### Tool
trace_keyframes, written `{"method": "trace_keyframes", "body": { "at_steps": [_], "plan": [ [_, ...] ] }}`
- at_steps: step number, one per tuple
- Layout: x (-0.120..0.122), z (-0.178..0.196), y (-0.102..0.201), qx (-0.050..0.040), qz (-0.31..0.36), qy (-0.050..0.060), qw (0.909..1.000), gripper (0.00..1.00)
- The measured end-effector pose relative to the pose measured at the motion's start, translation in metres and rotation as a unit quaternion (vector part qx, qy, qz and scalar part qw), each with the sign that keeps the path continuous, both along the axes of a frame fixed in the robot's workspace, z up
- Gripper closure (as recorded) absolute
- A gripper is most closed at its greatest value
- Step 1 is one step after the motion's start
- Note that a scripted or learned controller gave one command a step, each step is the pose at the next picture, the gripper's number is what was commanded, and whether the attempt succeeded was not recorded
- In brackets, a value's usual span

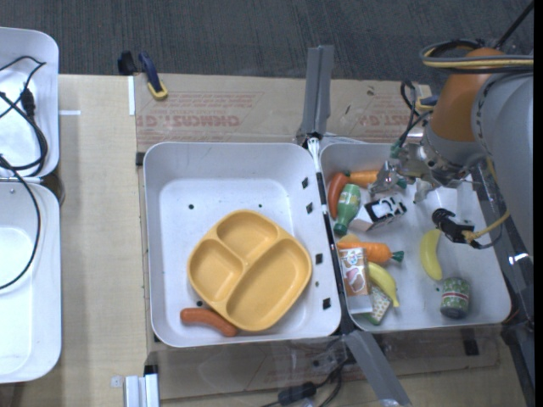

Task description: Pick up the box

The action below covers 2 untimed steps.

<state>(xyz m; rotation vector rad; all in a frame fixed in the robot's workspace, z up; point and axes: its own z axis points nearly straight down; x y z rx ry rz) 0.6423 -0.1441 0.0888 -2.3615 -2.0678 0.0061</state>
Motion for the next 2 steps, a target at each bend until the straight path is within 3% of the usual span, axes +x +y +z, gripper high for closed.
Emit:
{"method": "trace_keyframes", "body": {
  "at_steps": [1, 2],
  "plan": [
    [-0.0269, 0.0016, -0.0611, 0.0048, -0.022, -0.001, 0.9997, 0.0],
    [-0.0276, 0.0078, -0.0642, 0.0019, -0.022, 0.0, 0.9998, 1.0]
  ]
}}
